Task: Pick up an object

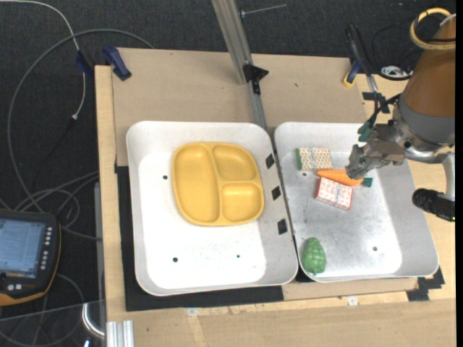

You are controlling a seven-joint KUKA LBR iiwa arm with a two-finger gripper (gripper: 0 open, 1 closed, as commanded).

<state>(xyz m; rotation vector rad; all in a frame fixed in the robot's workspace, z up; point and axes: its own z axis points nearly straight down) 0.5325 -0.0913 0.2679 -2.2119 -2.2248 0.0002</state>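
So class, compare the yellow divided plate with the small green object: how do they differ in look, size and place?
The yellow plate is far larger than the green object. The plate is flat, smooth and split into three compartments; the green object is a bumpy, rounded lump. The plate lies in the left bin, the green object in the right bin's near corner. Both lie away from the gripper.

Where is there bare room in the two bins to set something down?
Left bin: a bare strip in front of the yellow divided plate, toward the near rim. Right bin: open floor between the green object at the near left corner and the right wall. Crowded: the far part, where the patterned box, carrot and red-checked packet cluster by the gripper.
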